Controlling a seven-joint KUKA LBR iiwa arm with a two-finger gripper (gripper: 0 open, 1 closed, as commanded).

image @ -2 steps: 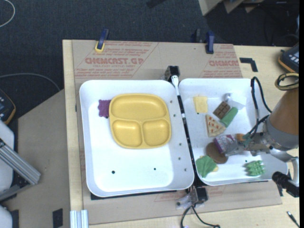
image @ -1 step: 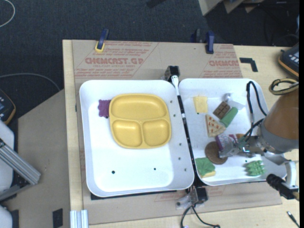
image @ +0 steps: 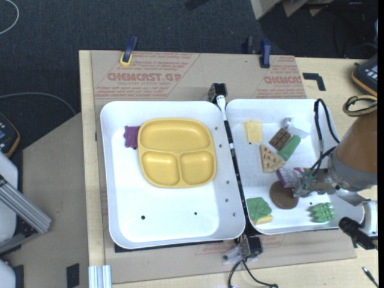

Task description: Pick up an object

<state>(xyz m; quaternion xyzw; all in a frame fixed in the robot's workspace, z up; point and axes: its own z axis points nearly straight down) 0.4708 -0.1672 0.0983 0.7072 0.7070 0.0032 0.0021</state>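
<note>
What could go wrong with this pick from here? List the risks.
1. The gripper sits low over the brown round piece, with a small purple-grey item right beside it; it may catch the wrong one or both.
2. The right bin is crowded: the pizza slice toy and green block lie close, so a sweep could knock them aside.
3. The brown piece looks flat, so the gripper may slip off it.

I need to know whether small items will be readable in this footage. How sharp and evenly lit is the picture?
Camera view: lighting is even and soft, with faint shadows; the left bin reads bright white without hiding its rim; the yellow tray is crisp; the arm at the right edge is blurred; small toys near it look soft.
</note>
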